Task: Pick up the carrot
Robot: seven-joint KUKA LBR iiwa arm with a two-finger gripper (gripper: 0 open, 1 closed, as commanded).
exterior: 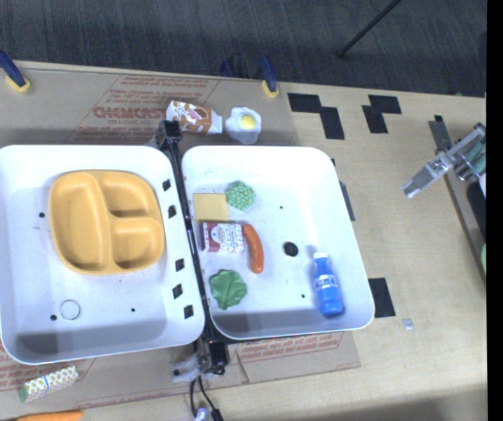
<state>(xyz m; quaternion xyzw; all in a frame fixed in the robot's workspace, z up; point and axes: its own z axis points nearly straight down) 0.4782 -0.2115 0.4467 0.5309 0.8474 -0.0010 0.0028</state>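
The carrot [254, 247], a short orange stick, lies in the middle of the right bin [343, 202]. It sits just right of a red packet [222, 236] and is tilted slightly. My gripper [428, 175] is a grey metal piece at the far right. It hangs over the bare bench, outside the right bin, well to the right of the carrot and a little farther back. Nothing shows in its grasp.
The right bin also holds a yellow cheese square [211, 206], a green broccoli [240, 195], a green leaf [227, 288] and a blue bottle [327, 286]. A yellow divided plate [84, 235] fills much of the left bin [14, 261]. Small items lie on the bench behind and in front of the bins.
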